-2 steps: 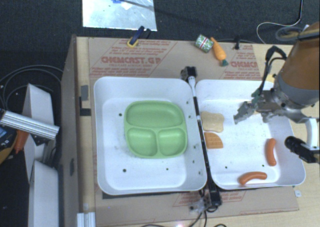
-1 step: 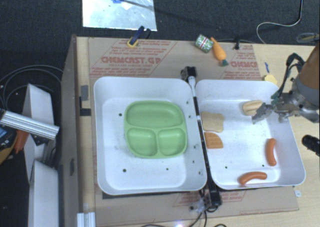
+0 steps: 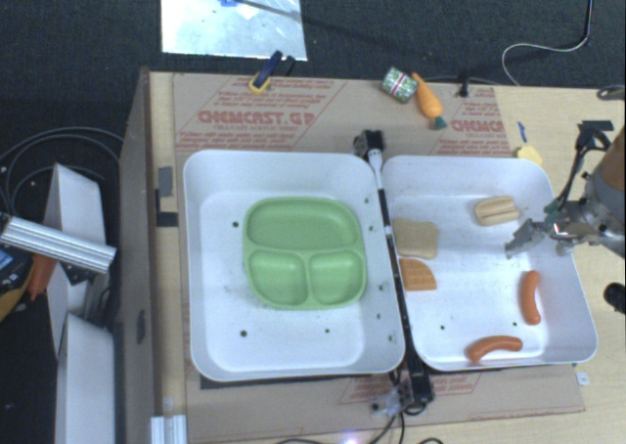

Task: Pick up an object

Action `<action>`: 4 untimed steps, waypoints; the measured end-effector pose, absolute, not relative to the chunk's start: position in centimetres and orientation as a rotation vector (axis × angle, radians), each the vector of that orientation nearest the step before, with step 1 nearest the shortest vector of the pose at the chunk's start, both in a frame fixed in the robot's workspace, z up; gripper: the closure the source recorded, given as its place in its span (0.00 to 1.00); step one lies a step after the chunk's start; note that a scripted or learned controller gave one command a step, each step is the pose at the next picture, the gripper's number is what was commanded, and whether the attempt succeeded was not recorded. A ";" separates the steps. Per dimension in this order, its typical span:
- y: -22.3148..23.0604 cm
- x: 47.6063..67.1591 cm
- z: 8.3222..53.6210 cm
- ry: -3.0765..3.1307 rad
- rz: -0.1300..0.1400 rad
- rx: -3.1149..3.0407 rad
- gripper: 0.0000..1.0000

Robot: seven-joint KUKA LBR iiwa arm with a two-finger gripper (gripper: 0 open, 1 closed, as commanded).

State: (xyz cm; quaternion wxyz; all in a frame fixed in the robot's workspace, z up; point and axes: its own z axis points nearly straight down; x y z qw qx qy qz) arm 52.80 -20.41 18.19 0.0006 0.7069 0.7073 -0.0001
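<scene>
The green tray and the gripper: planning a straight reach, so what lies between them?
In the camera view, the bins' rims and two bread slices lie between green tray and gripper.

Left bin [image 3: 210, 237]: white plastic, smooth, faint sheen. Right bin [image 3: 460, 330]: same white plastic, smooth. Divided plate [image 3: 304, 251]: pale green plastic, matt, smooth. Surface [image 3: 323, 114]: brown cardboard sheet, matt, printed in red. Floor [image 3: 68, 31]: dark carpet, rough and fibrous. Sheet on floor [image 3: 232, 2]: silvery, reflective, looks like foil or metal. Sausages [image 3: 529, 296], [image 3: 494, 345]: glossy orange-red plastic look. Bread slices [image 3: 415, 238]: tan, matt. Bar at left [image 3: 57, 244]: bright metal, shiny. Claw [image 3: 548, 230]: dull grey, metallic look.
</scene>
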 end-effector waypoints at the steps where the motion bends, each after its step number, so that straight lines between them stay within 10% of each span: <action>1: -20.6 51.4 13.4 2.222 0.000 2.220 0.00; 2: -20.7 49.2 18.3 2.219 0.002 2.219 0.00; 3: -20.6 51.1 20.0 2.223 0.002 2.216 0.00; 4: -20.8 51.4 9.8 2.214 0.006 2.212 0.00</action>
